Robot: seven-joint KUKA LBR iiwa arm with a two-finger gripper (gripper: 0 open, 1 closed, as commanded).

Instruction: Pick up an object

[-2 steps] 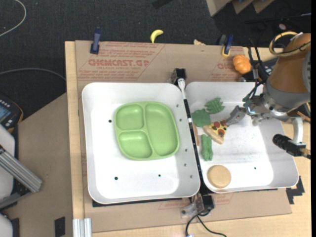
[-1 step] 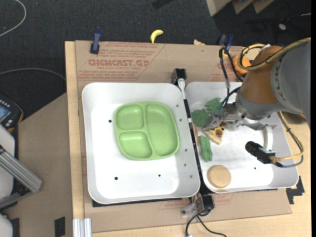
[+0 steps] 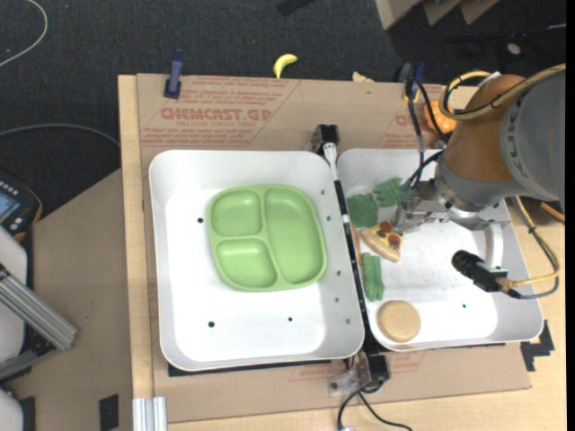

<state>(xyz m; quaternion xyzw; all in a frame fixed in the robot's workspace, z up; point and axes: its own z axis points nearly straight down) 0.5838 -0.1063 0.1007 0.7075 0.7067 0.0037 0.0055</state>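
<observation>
- Two shallow white bins are set side by side on a brown board (image 3: 234, 115) printed with red lettering: the left bin (image 3: 180, 312) and the right bin (image 3: 503, 326), as seen from the camera.
- The left bin is taken up by a pale green plate (image 3: 267, 237), divided into three compartments and laid flat near the middle.
- Over on the right, the grey arm (image 3: 530, 142) with its orange band is stretched across the right bin, and the gripper (image 3: 402, 218) is held low over that bin's far left part.
- Whether the claw is spread or pressed together cannot be told from this angle; its tip is lost against the wrist and the toys beneath.
- Right there, just below and left of the gripper, a toy pizza slice (image 3: 381, 241) is laid flat in the right bin, its red-topped end nearest the gripper. Contact between the two cannot be made out.
- A light green piece (image 3: 362, 209) is found near the bin's left wall, just above the pizza slice, and a darker green piece (image 3: 389, 191) just beyond the gripper.
- A long green piece (image 3: 372, 277) is laid along the left wall, just below the pizza slice.
- A round tan bun (image 3: 398, 321) is set in the near left corner of the right bin, well apart from the gripper.
- Beyond the board, a yellow banana (image 3: 285, 64) is spotted on the dark floor, and a blue clamp (image 3: 173, 74) is fixed at the board's far edge.
</observation>
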